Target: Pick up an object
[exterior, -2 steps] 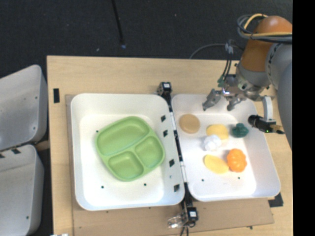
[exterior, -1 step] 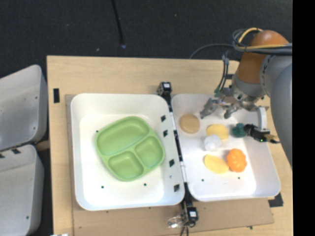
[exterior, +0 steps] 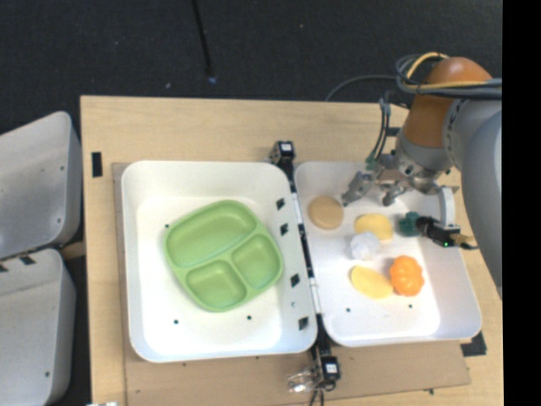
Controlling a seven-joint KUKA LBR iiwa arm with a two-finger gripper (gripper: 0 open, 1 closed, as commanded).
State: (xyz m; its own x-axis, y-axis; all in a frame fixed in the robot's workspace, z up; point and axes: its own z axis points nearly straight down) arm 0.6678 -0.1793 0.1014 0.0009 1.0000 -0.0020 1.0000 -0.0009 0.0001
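The claw [exterior: 372,194] is seen just inside the back edge of the right bin [exterior: 444,311], a bit left of the middle of that edge. Its two fingers [exterior: 352,191] are spread wide, and nothing is held between them. The things to be picked up are all lying in this right bin. A round tan thing [exterior: 325,213] is found near the bin's left edge, just below the claw's left finger. A small yellow thing [exterior: 374,225] is placed just beside it, toward the middle of the bin. A little white ball [exterior: 364,245] is tucked right under that yellow thing, and the two seem to be touching. Nearer the front edge, a second yellow thing [exterior: 370,282] is laid down, and a round orange thing [exterior: 407,275] is pressed up against its right side. In the left bin [exterior: 152,311], a green plate [exterior: 223,254] with three parts is set in the middle, turned a little toward the corners.
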